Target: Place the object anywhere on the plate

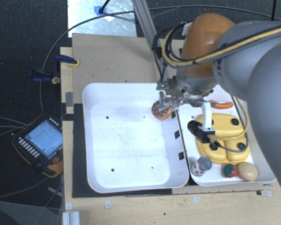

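A small round brown object (161, 110) is seen at the right edge of the left white bin (126, 172), right under the gripper (165, 100). The yellow plastic plate (227, 125) lies in the right bin. A grip cannot be told, so the placing seems left to do.

the gripper (165, 99) hangs over the left bin (96, 172), right at a small round brown object (161, 110). a yellow plate (225, 137) sits in the right bin (267, 175).

Smooth white plastic bins (126, 172) — wood-looking bench (107, 60) — yellow plate (227, 139), perhaps glossy plastic.
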Tool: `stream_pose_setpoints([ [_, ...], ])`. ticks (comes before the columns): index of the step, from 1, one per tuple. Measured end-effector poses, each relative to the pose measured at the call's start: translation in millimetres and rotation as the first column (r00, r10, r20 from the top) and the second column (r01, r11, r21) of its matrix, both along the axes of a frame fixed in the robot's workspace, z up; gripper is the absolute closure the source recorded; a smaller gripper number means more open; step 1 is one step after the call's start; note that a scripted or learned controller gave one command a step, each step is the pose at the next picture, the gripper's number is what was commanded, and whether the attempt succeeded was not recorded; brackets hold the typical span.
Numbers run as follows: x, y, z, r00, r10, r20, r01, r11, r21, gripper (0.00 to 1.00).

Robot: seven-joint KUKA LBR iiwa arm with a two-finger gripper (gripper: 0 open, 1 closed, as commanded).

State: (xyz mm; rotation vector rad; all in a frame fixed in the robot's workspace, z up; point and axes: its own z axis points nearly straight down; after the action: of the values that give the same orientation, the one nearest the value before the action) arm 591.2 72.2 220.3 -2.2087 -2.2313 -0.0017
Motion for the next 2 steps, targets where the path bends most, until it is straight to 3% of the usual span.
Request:
stream_pose_setpoints([
  [1,-10.0,48.1,12.3,1.0,0.001,0.002,-0.001,1.0,0.001,1.0],
  [2,-20.3,56.8,12.1,1.0,-0.003,0.0,0.003,1.0,-0.001,1.0],
])
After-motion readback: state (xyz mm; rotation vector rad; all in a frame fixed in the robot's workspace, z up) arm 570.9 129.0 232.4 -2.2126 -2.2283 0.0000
